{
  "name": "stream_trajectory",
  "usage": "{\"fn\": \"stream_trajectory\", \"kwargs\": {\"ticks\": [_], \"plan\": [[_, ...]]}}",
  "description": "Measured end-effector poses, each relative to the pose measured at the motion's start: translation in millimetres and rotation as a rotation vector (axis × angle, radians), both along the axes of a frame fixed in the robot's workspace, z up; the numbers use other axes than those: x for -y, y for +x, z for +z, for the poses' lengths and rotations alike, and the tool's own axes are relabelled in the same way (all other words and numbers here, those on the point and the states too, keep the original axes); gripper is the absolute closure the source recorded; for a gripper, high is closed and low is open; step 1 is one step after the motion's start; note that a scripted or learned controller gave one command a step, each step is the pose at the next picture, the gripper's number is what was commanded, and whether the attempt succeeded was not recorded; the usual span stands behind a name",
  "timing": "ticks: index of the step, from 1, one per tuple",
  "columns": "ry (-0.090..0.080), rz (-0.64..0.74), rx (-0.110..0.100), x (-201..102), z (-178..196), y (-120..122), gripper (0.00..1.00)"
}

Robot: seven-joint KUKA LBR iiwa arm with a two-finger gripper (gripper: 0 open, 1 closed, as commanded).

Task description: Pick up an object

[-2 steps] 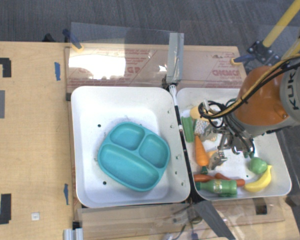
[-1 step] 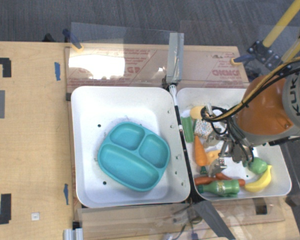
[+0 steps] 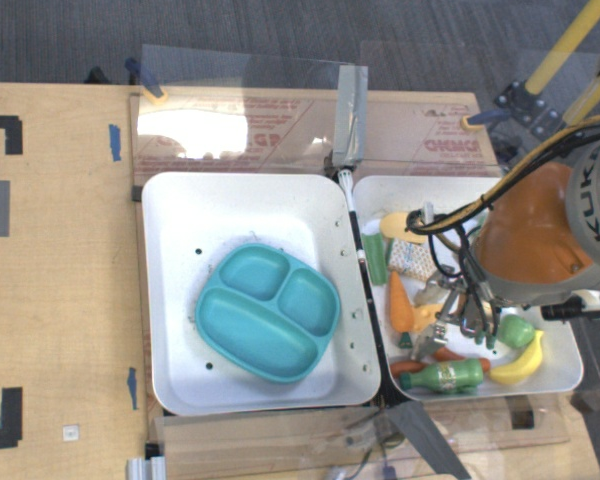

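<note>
Grey metal two-finger gripper (image 3: 458, 320) low among toys: finger state cannot tell, orange plastic carrot (image 3: 401, 305) just left, nothing lifted yet.

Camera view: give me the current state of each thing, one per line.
Teal divided plate: lying flat in the left bin, compartments bare.
Green bottle: on its side at the right bin's front edge.
Banana: lying beside the bottle.
Carrot: lying in the right bin.
Gripper: low over the right bin's pile.
</note>
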State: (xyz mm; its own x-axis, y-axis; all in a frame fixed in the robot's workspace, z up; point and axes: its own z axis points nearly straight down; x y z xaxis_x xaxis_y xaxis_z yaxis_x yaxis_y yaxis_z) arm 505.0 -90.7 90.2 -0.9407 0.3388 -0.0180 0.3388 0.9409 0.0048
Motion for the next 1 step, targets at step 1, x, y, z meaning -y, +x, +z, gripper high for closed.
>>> {"fn": "stream_trajectory", "kwargs": {"ticks": [1], "plan": [[-0.001, 0.028, 0.000, -3.6, 101.7, 93.1, 0.00]]}}
